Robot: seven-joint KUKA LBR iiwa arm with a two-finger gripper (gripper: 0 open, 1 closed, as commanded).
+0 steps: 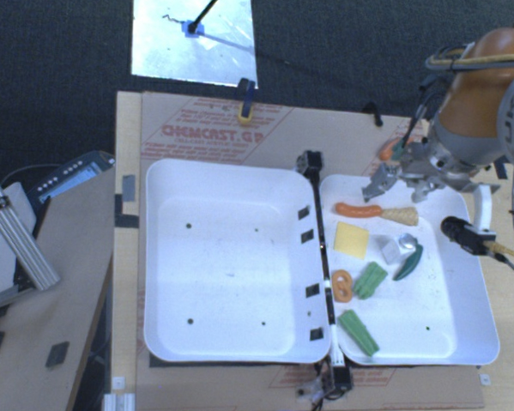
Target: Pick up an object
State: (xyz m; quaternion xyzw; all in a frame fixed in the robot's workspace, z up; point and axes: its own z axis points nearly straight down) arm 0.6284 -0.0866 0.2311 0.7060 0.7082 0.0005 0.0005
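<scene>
In front of you the pickable things all lie in the right bin (469, 336): an orange carrot (358, 211) lying flat near the far wall, touching end to end with a tan cone-shaped piece (400, 216); a yellow square block (351, 240) just beside and nearer than the carrot; a small silvery-white piece (389, 249) to its right, with a dark green pepper-like piece (408, 261) touching or just beside that; a lighter green piece (370, 279) tilted near the middle; an orange ring-shaped piece (342, 285) close to the divider between the bins; and another green piece (358, 332) lying at a slant near the front-left corner. Your hand (401, 184) hangs above the far edge of that bin, just beyond the carrot and cone. Two pale fingers (379, 182) point down with a wide gap between them, and nothing sits in that gap. The grey arm with its orange band (492, 58) comes in from the upper right. The left bin (228, 259) sits touching the right one along the dark divider. Both rest on a brown board (209, 129) on the worktop (74, 259).
</scene>
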